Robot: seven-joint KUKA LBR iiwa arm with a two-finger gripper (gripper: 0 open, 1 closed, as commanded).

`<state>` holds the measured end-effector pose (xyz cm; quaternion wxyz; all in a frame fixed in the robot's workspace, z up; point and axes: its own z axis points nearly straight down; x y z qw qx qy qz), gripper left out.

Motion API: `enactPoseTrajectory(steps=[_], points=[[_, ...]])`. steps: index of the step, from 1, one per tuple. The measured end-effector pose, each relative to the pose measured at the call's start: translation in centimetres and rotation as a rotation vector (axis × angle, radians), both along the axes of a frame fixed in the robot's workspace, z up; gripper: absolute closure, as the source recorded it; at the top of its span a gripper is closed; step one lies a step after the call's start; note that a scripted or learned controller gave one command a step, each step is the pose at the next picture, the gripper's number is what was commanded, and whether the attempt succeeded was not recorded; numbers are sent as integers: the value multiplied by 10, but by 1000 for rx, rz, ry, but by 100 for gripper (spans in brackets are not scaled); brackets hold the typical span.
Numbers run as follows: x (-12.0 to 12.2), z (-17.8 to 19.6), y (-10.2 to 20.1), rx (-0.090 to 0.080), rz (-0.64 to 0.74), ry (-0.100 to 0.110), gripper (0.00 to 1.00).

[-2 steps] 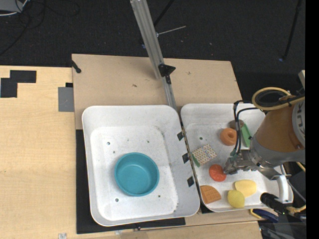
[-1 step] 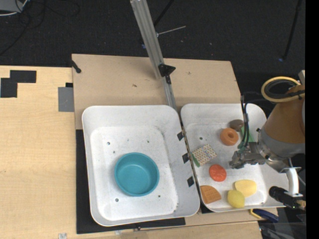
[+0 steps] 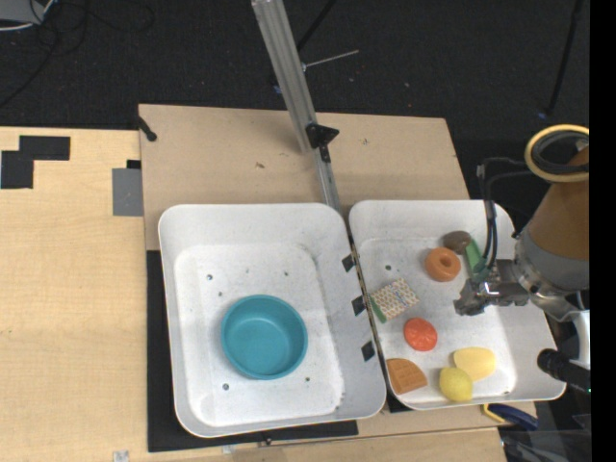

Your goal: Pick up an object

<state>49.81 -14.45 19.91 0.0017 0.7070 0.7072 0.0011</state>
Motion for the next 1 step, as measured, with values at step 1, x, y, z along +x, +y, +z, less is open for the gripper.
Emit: enactPoseTrajectory(steps=[1], points=[[0,36,0,0,0,2,100]])
